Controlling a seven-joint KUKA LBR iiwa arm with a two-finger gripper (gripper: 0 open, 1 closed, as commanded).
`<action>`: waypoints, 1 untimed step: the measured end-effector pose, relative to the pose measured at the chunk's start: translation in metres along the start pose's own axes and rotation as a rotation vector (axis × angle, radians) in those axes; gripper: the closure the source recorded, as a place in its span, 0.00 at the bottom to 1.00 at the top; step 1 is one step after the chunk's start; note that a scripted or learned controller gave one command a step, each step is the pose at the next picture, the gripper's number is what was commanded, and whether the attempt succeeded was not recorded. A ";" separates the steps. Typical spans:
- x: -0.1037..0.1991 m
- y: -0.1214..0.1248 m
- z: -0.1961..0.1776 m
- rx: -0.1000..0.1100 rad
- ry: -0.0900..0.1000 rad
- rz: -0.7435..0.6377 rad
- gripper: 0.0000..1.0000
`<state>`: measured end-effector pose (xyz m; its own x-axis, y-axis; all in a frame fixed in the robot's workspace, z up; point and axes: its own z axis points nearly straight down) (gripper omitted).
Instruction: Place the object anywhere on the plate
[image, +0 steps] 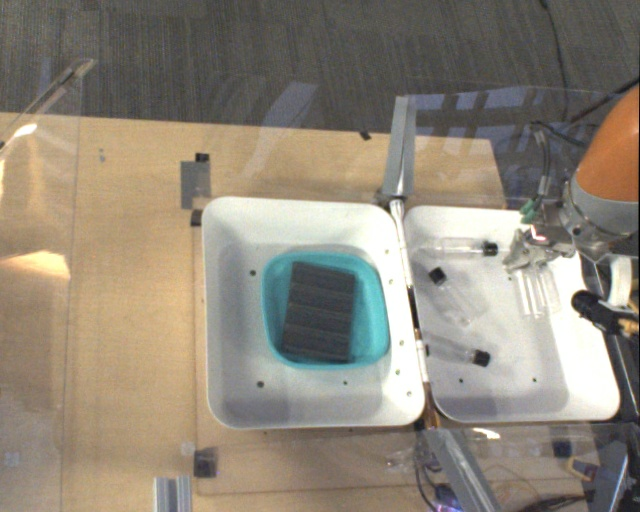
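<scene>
while we look down on the wooden tabletop (110, 330), we see two shallow white bins side by side. the left bin (230, 390) holds a teal plate (272, 290) near its middle, and a dark grey ribbed block (320, 312) already lies flat on that plate, tilted slightly, inside the rim. the right bin (560, 400) carries a few clear tube-like things with black caps: one (458, 247) near the top wall, one (460, 352) lower down, and a small black piece (437, 275) between them. the arm (612, 170), with its orange band, comes in from the right, and the gripper (535, 270) hangs over the right bin's upper right part, well apart from the plate. we cannot tell how the gripper is set
</scene>
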<state>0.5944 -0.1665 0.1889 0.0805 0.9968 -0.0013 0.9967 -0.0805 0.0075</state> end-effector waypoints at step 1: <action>0.071 -0.083 0.059 0.004 0.002 -0.125 1.00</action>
<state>0.5181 -0.0888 0.1296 -0.0442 0.9990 0.0001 0.9990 0.0442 0.0037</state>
